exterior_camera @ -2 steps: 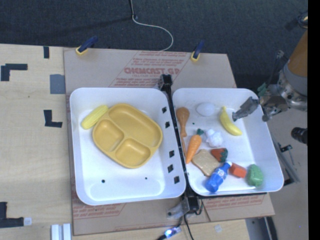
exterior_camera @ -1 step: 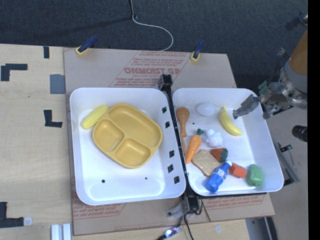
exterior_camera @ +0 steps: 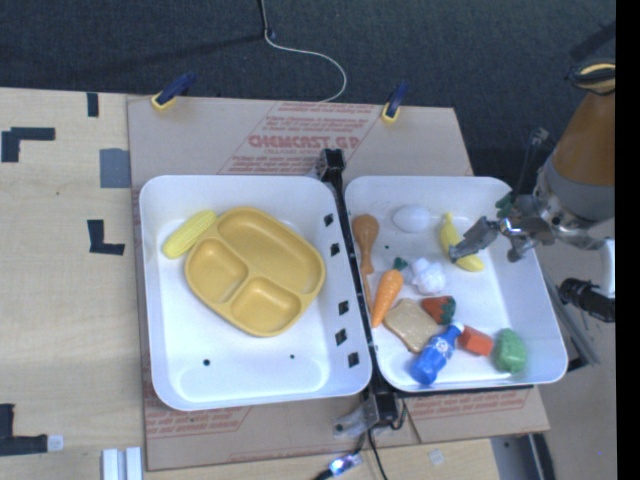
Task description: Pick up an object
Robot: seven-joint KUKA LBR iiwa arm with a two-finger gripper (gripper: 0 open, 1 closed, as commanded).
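Claw poised over the toy bin

Claw point(exterior_camera: 478, 243) hung over the shallow white right bin point(exterior_camera: 530, 298), at three o'clock from the small yellow plastic banana point(exterior_camera: 452, 236), its dark finger touching or just above that toy; whether it was released or clenched I could not tell. Judged likely target: the banana, near the orange plastic carrot point(exterior_camera: 386, 294) and blue toy bottle point(exterior_camera: 433, 359). Open floor lay at four o'clock, beside the rim.

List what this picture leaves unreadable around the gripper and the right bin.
- Gripper: too small and blurred in the camera view to read its fingers.
- Banana: lower end covered by the gripper.
- Arm: cut off by the right edge.
- White lump: too blurred to identify.
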